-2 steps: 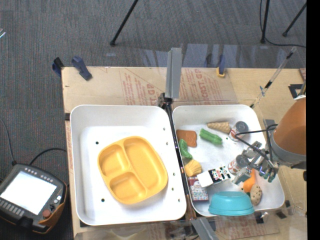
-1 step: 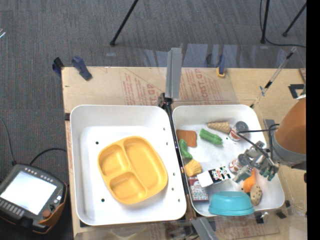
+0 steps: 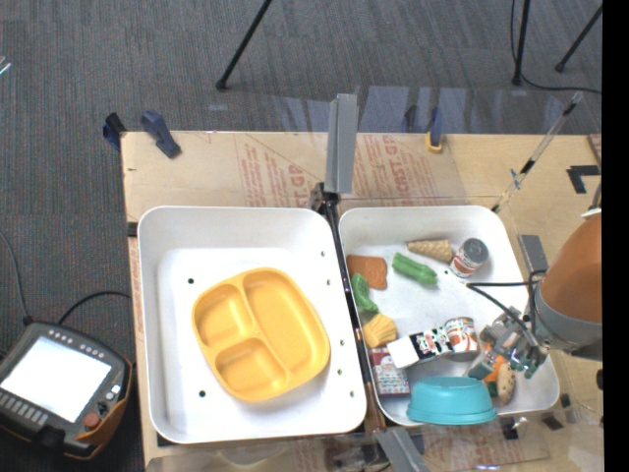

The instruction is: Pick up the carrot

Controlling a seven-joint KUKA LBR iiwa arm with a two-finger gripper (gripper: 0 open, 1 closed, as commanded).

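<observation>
One carrot (image 3: pixel 500 375) beneath tool (image 3: pixel 508 350)

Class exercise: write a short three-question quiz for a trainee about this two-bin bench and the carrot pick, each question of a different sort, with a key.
1. True or false: the yellow divided plate lies in the left bin.
2. Multiple choice: the gripper is over which part of the right bin? A far left corner; B near right corner; C centre.
3. Fill in: the teal ___ sits at the right bin's near edge.

Key: 1 true; 2 B; 3 bowl.
</observation>
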